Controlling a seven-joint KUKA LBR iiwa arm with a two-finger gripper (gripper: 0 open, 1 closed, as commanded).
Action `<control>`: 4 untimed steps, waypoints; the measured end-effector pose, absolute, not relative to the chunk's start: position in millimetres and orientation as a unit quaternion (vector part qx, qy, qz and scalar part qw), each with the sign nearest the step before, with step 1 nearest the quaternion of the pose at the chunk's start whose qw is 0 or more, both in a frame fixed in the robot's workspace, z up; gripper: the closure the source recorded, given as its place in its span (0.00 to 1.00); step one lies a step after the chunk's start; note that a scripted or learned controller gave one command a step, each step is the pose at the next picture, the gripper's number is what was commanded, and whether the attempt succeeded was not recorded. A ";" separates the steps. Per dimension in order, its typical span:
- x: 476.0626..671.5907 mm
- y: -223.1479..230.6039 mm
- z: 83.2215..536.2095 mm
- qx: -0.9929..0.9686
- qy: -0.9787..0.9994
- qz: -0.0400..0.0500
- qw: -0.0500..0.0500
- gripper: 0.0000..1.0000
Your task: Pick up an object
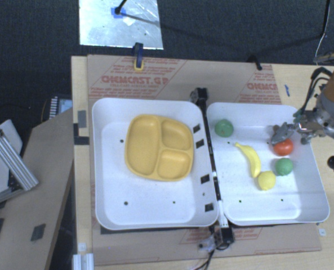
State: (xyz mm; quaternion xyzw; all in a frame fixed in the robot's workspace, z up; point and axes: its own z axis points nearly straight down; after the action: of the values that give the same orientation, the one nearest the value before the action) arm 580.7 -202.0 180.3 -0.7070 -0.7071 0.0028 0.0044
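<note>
The arm is reaching in from the right edge, most of it cut off by the frame, with only a strip of the orange band showing. Its claw point(282, 135) is hanging low over the right bin point(302, 212), and its grey metal parts are blurring together, so whether it is spread wide or pinched narrow cannot be told. Directly under the tip of the claw, a tomato point(284, 147) is sitting on the bin floor; its upper part is being covered by the claw, and whether the two are touching is hard to make out.

Just below the claw, past the tomato, a small green ball point(283, 166) is resting, and a lemon point(266, 180) is lying further down and slightly left. A banana point(250, 159) is stretching diagonally to the lower left of the claw, its lower end nearly touching the lemon. A lime point(223, 128) is sitting well to the left of the claw, near the bin's far left corner.

Much further left, across the black hinge strip, the left bin point(107, 207) is holding a yellow divided plate point(158, 147). Both bins are resting on the surface point(79, 66), whose printed sheet is partly hidden beneath them.
</note>
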 end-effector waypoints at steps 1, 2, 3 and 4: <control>584.0 -201.5 187.0 -0.706 -0.708 0.000 -0.001 0.00; 585.0 -199.1 145.4 -0.706 -0.708 0.000 0.000 0.00; 579.8 -190.4 96.9 -0.706 -0.708 0.000 0.001 0.00; 580.7 -190.1 84.5 -0.706 -0.708 0.000 -0.001 0.00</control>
State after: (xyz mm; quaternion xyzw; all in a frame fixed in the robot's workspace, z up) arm 580.7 -190.1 84.5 -0.7064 -0.7078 -0.0002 -0.0005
